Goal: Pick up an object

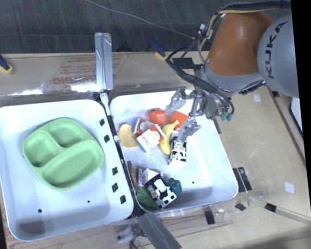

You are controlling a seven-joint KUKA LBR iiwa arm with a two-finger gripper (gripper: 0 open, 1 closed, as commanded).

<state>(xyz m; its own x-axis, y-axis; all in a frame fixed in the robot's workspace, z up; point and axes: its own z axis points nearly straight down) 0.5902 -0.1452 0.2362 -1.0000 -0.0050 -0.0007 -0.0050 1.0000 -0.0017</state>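
Wooden bench (pixel 257 155) on dark carpet holds two white bins. Gripper (pixel 183 117) hangs over the right bin (pixel 214 165), fingers spread, nothing between them, toy pile (pixel 153 133) just left.

One fixed camera looks down at a slant from above the bench (pixel 25 79). Both bins sit mid-frame; the arm (pixel 246 41) enters from two o'clock.

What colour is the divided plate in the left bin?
Light green; the divided plate shows clearly in the camera view.
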